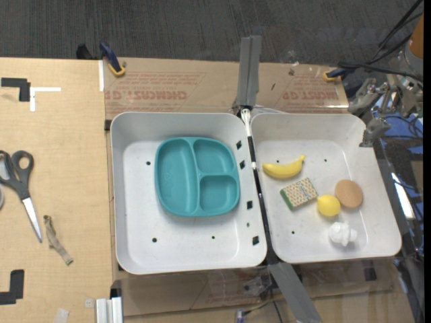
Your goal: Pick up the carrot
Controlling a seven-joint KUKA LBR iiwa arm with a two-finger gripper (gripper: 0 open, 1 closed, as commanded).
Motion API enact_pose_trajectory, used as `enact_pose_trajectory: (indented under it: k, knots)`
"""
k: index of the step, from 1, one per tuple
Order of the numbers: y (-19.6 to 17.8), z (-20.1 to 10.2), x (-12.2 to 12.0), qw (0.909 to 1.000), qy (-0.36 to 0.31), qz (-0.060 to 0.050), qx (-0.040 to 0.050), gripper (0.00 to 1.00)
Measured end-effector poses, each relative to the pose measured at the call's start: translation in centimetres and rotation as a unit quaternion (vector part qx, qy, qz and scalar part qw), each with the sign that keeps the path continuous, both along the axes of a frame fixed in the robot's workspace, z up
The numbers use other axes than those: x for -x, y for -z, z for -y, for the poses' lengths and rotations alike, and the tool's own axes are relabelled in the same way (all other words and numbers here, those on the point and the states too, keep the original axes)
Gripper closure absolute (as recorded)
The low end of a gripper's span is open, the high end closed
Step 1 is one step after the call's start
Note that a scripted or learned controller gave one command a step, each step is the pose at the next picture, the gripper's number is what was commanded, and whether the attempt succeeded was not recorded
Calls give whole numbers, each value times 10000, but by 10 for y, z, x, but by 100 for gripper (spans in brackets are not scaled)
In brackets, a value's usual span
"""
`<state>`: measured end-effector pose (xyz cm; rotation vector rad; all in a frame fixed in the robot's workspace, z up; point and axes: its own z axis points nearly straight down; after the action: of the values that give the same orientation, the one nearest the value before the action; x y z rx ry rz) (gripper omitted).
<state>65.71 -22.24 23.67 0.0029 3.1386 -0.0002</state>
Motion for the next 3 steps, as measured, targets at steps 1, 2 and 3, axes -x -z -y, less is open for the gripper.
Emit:
enact_pose_trajectory:
  k: [1, 2, 3]
  knots:
    - [102, -1, 17, 9930, 1179, -2, -2, 0]
    - [140, -93, 44, 9970, 772, 24, -11, 0]
    - [140, -41, 140, 9985, 548, 5, 11, 0]
